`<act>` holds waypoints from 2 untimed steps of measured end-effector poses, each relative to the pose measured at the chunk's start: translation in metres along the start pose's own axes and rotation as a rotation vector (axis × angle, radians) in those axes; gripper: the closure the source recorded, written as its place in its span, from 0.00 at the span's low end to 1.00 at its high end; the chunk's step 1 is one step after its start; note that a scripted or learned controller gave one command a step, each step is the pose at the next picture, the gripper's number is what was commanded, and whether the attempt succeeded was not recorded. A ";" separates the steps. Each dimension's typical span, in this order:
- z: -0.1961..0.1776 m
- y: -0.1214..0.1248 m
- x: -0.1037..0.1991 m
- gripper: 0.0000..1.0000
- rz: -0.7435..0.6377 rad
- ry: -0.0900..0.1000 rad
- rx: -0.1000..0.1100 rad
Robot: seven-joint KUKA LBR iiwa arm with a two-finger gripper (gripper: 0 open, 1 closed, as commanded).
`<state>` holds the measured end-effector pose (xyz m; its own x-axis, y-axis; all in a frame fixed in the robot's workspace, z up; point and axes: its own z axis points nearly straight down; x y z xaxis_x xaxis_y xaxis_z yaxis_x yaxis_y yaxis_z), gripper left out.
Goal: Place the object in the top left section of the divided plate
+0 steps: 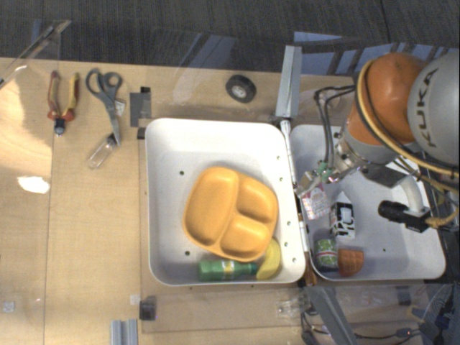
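Observation:
A yellow divided plate [231, 213] lies in the left white bin [172, 142], its three sections bare. Against its lower edge lie a green bottle [227, 269] and a yellow banana-shaped piece [271, 260]. My gripper [321, 177] hangs low over the left side of the right bin [424, 261], under the grey and orange arm [392, 99]. Just below the gripper lies a pinkish packet [314, 205]; whether it touches the gripper is unclear. Nothing shows as held.
The right bin also holds a black-and-white object [344, 220], a green can [326, 252] and a brown-orange lump [351, 260]. On the bench at the back left lie scissors [108, 99], red pliers [61, 103] and a tape roll [241, 88].

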<state>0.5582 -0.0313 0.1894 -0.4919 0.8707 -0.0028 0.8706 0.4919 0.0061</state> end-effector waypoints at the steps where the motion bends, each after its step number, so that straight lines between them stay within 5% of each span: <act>1: 0.004 0.028 0.074 1.00 0.026 0.001 0.000; 2: 0.004 0.028 0.073 0.00 0.027 0.001 0.000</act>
